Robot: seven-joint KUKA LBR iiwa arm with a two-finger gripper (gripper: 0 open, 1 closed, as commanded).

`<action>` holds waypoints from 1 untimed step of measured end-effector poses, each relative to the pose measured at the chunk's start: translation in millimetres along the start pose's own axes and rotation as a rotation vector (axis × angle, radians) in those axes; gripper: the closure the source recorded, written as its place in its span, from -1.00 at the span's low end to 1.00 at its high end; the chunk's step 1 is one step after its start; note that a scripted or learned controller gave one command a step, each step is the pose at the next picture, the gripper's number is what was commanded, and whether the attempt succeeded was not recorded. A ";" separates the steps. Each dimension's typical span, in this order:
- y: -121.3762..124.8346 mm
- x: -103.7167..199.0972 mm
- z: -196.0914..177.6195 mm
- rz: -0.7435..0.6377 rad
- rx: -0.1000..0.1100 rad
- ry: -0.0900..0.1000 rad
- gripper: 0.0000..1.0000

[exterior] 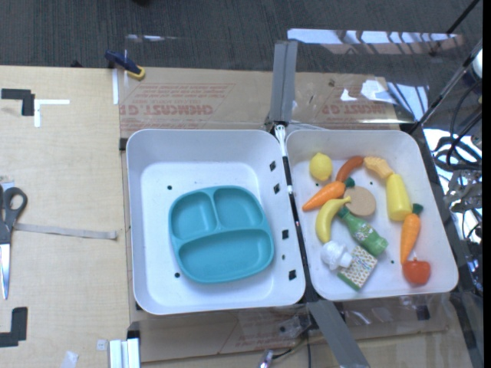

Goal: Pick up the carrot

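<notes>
A pale wooden bench (61, 175) is lying under dark carpet at the top of the camera view, carrying two shallow white bins side by side, with scissors (8, 228) resting at its far left edge. The left bin (146, 205) is holding a teal divided plate (221, 234), sitting flat a little below the bin's middle. The right bin (430, 205) is crowding together a heap of toy food: a lemon (321, 166) near its upper left, a red-orange chilli-shaped piece (350, 165) just beside it, a carrot (324, 195) lying tilted below the lemon with its tip pointing toward the divider, a banana (328, 216) curving just under that carrot, a round tan biscuit-like piece (360, 202) touching the banana, a green bottle (364, 236) slanting below it, a white piece (334, 254) and a patterned packet (357, 267) near the front wall. Further right a yellow corn-like piece (397, 197) is standing beside a second carrot (410, 236), which is pointing downward toward a red pepper (416, 271). Both carrots are looking bright orange, tapered, with a small green stub at the thick end. As for the pincer, I cannot tell its state.
</notes>
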State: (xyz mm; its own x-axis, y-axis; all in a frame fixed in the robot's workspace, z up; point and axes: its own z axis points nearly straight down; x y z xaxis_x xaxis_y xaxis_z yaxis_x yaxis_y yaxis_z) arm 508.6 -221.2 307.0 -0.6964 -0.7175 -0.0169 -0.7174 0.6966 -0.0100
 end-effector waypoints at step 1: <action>-1.6 -1.4 -9.3 0.004 0.003 -0.005 1.00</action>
State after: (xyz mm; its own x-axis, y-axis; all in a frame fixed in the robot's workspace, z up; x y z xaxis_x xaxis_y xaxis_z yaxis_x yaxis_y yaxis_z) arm 510.5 -221.4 316.3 -0.6989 -0.7149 -0.0215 -0.7148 0.6992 -0.0131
